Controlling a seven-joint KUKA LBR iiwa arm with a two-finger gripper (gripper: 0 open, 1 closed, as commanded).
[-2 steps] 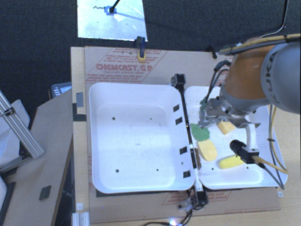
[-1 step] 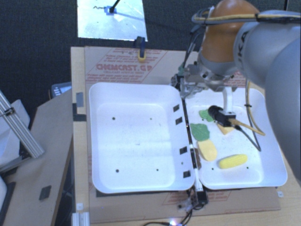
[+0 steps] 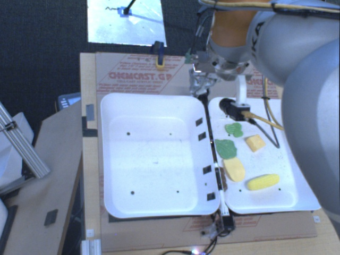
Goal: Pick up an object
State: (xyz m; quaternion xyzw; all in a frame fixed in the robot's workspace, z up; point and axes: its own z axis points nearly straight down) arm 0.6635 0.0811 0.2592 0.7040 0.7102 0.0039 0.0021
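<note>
My gripper (image 3: pixel 198 87) hangs over the far end of the divide between the two bins, above the right bin's back left corner. Nothing shows in its grasp. The right bin (image 3: pixel 284 198) holds several small items: a small green piece (image 3: pixel 234 128), a larger green leafy piece (image 3: pixel 226 149), an orange-yellow block (image 3: pixel 255 142), a pale yellow lump (image 3: pixel 234 169) and a bright yellow oblong (image 3: pixel 262 181). All of them lie nearer the camera than the gripper, apart from it.
The left bin (image 3: pixel 114 158) sits beside the right one, with black clips (image 3: pixel 207 170) along the shared rim. A cardboard sheet (image 3: pixel 133 74) lies under both bins. The grey arm (image 3: pixel 303 62) covers the upper right.
</note>
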